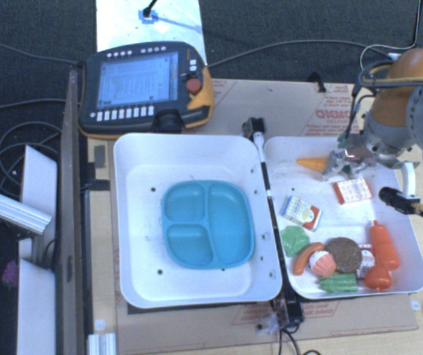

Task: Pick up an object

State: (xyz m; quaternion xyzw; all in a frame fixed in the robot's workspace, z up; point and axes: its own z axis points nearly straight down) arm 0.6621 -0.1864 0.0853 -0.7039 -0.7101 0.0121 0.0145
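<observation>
Here the grey arm (418, 102) with its orange band enters from the right side and bends down over the back part of the right bin (418, 276). Its pincer (344, 165) hangs low near the back wall of this bin, and its tip is just beside the wide end of an orange cone-shaped piece (311, 164), maybe a toy carrot, which lies on the bin floor. I cannot tell if the pincer is open or closed, because this part is small and blurred.

Near the pincer, a little to the front, lies a small red and white packet (353, 190). More to the middle of the bin there is a small carton (301, 213) with white, red and green print. At the front of the bin several toy foods lie close together: a green leaf-like piece (295, 239), a sausage (307, 257), a brown round patty (343, 254), a green flat piece (337, 282), and an orange-red bottle (382, 254) lying along the right side.

The left bin (134, 220) holds a blue plate (207, 223) with compartments. Behind the left bin, a control pendant (146, 86) with a screen rests on the bench (285, 102).
</observation>
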